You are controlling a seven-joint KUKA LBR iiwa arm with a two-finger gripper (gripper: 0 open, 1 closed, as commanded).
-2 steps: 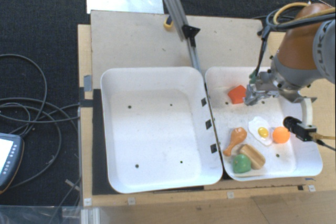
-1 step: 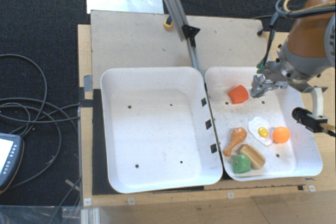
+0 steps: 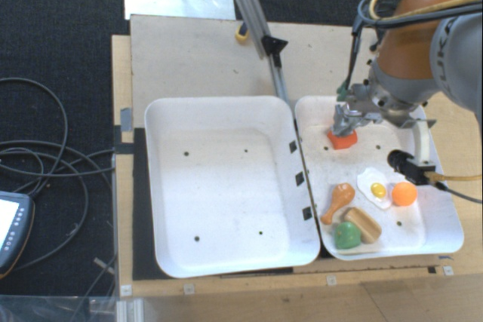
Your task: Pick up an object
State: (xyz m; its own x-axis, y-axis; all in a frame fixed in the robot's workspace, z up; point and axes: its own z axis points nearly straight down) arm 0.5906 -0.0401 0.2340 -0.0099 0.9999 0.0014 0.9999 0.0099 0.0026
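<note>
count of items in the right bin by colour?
Red-orange: 1, block under the pincer
Orange: 1, ball
Brown/tan: 2, toy drumstick, toy hot dog bun
Green: 1, round toy
White and yellow: 1, toy fried egg
Total: 6

Grey arm (image 3: 453, 49) — orange band, yellow cable.

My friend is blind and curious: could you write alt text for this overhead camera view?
A grey robot arm reaches in from the right, its gripper right over a small orange block in the right white bin. Nearer the front of that bin lie a toy drumstick, fried egg, orange ball, bread roll and green piece.
</note>
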